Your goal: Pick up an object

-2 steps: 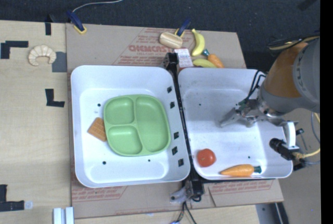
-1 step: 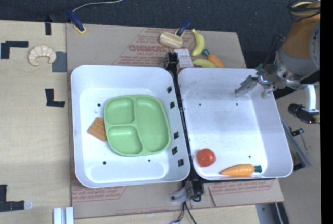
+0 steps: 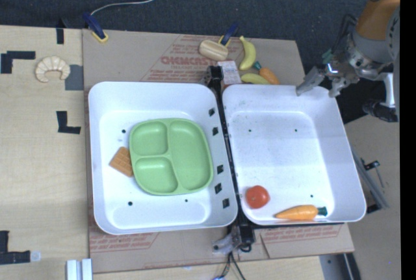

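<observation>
A red tomato (image 3: 257, 197) and an orange carrot (image 3: 299, 212) lie near the front edge of the right bin (image 3: 286, 142). The left bin (image 3: 110, 110) holds a green divided plate (image 3: 171, 156), with a tan cracker (image 3: 121, 161) tucked at the plate's left side. My gripper (image 3: 323, 85) hangs over the right bin's back right corner, far from every object. Its fingers are spread open with nothing between them.
Behind the bins, on the cardboard, lie a bread roll (image 3: 213, 49), a banana (image 3: 247, 54) and a small carrot (image 3: 267, 75). A croissant (image 3: 52, 68) rests on the bench at far left. A black hinge strip (image 3: 221, 142) separates the bins.
</observation>
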Motion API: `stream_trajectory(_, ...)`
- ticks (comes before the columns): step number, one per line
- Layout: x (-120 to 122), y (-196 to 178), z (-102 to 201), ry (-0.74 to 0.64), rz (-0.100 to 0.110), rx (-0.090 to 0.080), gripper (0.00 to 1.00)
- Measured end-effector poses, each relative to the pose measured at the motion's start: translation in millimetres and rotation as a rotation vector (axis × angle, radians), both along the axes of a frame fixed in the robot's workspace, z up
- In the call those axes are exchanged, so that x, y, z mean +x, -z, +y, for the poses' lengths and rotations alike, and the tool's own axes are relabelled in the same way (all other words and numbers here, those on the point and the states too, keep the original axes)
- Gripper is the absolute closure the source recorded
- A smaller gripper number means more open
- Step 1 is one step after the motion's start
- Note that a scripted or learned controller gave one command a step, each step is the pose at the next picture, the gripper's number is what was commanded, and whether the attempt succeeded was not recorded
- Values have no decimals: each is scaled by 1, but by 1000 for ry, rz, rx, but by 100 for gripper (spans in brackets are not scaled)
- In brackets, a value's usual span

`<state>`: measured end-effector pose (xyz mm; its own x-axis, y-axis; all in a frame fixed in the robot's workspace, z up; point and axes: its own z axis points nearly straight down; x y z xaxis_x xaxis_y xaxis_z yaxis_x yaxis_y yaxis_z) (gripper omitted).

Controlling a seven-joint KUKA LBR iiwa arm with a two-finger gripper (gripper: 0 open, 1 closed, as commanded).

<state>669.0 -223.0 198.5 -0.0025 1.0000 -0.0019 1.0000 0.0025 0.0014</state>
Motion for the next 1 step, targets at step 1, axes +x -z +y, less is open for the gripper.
stream_trajectory(1,-49,112,30,1,0,1,0)
